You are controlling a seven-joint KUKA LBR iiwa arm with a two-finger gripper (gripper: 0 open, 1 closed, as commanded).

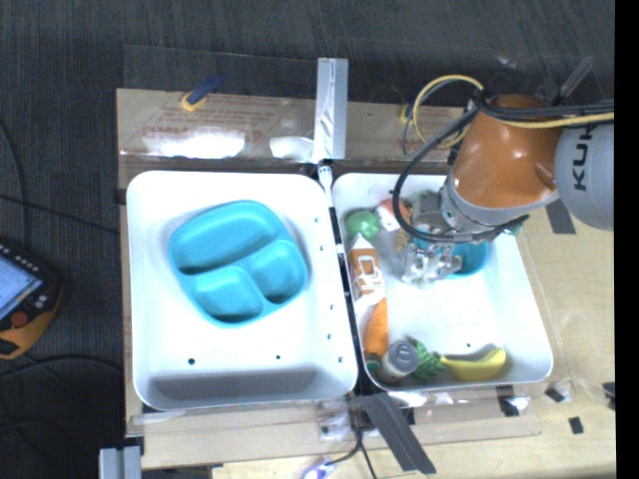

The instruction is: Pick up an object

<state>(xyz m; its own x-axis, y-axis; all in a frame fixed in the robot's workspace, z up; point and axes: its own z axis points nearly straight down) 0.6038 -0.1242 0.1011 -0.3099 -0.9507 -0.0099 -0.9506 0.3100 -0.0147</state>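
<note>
Now the gripper (431, 262) hangs low over the far part of the right bin (519, 312), under the orange band of the arm (504, 163). Whether it is apart or together I cannot tell, because the metal parts are blurred and small, and no object is seen between them. Just to the right of it, partly under the wrist, lies a blue object (471, 257), touching or almost touching the gripper; its shape is mostly hidden. To the left, near the dividing wall, there is a green round object (361, 225) and below it a white and orange packet (364, 275), whose long axis runs from far to near. A carrot (376, 329) continues this line toward the near side. Along the near wall lie a small grey item with green leaves (409, 359) and a banana (475, 364), its long axis left to right.

The middle of the right bin is open, so I judge the gripper has room to move there. The blue object seems the nearest candidate. The left bin (150, 297) holds a blue divided tray (238, 259), well apart from the gripper.
</note>
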